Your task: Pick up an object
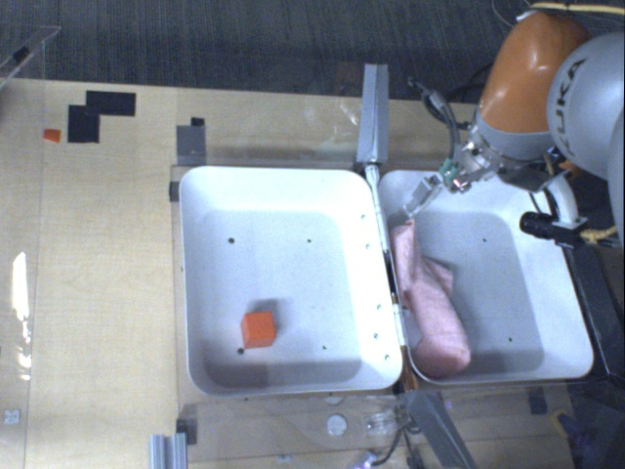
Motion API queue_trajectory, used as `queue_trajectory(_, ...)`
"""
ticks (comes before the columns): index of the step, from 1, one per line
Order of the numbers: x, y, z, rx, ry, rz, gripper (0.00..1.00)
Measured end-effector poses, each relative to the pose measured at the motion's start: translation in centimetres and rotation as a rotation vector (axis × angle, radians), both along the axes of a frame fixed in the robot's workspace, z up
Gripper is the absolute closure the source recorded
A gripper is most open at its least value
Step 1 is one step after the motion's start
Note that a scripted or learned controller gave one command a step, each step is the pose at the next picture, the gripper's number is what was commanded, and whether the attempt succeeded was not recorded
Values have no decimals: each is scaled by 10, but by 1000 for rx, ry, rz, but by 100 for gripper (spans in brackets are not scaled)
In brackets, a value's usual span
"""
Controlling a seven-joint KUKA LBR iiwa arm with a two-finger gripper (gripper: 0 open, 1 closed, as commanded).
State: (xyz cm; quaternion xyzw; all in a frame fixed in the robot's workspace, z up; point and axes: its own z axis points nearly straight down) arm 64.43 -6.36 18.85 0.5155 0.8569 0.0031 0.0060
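Note:
A small orange cube lies in the left white bin, toward its front. A long pink soft object lies along the left wall of the right white bin, running from its front up toward the back left corner. My gripper hangs over that back left corner, pointing down and left. Its tip is just above the pink object's upper end. Whether it touches the pink object cannot be made out.
A grey metal divider post stands behind the seam between the bins. The grey and orange arm fills the upper right above the right bin. Black markers sit on the wooden bench at far left.

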Motion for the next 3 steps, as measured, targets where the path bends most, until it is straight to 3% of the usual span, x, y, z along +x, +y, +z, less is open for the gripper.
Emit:
queue_trajectory(1,0,-45,-90,-1,7,91,0)
queue_trajectory(2,22,-21,8,-1,0,72,0)
queue_trajectory(3,15,-42,-97,0,12,177,0)
